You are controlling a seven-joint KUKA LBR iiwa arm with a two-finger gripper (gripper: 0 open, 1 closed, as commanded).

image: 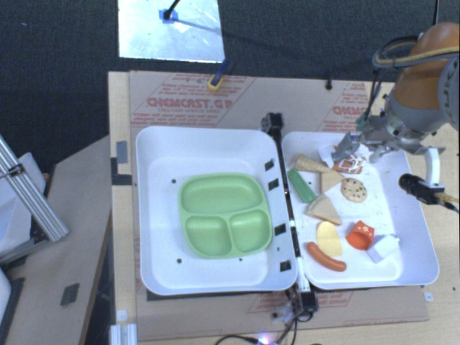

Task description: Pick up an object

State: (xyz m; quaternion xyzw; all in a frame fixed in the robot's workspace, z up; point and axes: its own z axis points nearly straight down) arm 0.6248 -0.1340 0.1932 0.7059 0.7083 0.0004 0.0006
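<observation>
Gripper [348, 147] apparently just above red-white item [350, 166].

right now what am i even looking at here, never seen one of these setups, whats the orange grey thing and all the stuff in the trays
This is one camera fixed above a bench, looking down at a slant. The orange and grey thing at the upper right is a robot arm reaching in; its job is to pick up an object. At its end is a claw, low over the top of the right bin. I can't tell whether the claw is open or holding anything.

The right bin holds toy food: a cookie, a sausage, a green stick, a yellow piece, a red piece, tan wedges and a white block. The left bin holds a green divided plate.
</observation>
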